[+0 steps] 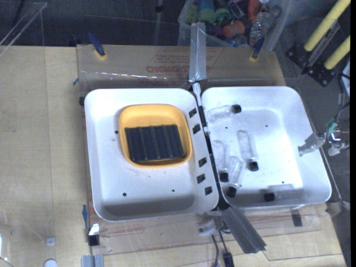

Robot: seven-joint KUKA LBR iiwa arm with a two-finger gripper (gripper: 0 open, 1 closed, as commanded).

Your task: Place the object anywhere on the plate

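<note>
In the left bin, the dark ribbed slab (154,142) already lies flat on the yellow plate (127,117); it looks stiff and light, best pinched across its long edges, while at the right edge the gripper (316,144) hangs over the right bin's rim, its grasp impossible to tell.

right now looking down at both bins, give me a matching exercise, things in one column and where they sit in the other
Things:
1. yellow plate
2. dark ridged object
3. clear bottles
4. box of toys

Places:
a. right bin
b. behind the bins
c. on the plate
d. left bin

Pairs: 1-d, 2-c, 3-a, 4-b
</note>
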